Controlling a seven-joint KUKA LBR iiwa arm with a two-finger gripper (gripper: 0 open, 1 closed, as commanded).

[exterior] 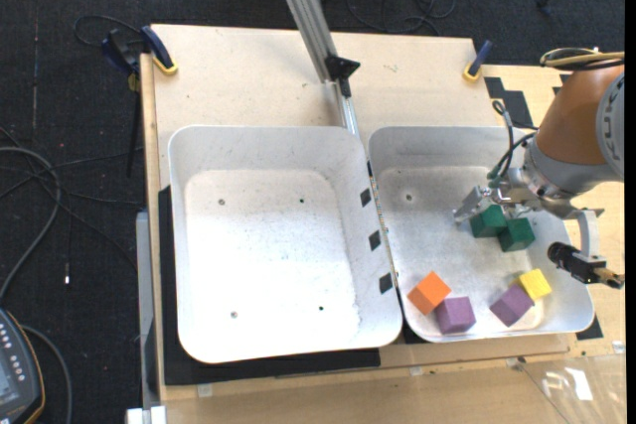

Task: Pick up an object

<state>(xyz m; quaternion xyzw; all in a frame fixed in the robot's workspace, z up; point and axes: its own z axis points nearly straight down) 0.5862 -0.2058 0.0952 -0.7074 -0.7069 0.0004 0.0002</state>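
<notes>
Overhead, a wooden bench (248,74) is bearing two shallow white bins side by side. Lying on the camera's left is the left bin (189,204); the right bin (417,164) is touching it along a shared middle edge marked with small black tabs. A slanted metal rail (303,0) is running from the top of the view down toward the junction of the two bins.

Reaching in from the right, the grey arm (586,129) with its orange band is hanging over the right bin's far-right portion. The gripper (494,207) is sitting at the arm's lower end, directly over a dark green object (502,227) that is lying on the bin floor in the right half of that bin. Whether the tool is apart, together, or clamped on the green object cannot be told, since the wrist body is covering that part.

Smaller pieces are resting near the front rim of the right bin. An orange block (429,292) is lying just beside a purple cube (455,314), the two appearing to touch. Further right, a second purple block (511,305) is lying just beside a yellow block (535,284). All four are lying apart from the green object and from the gripper.
</notes>
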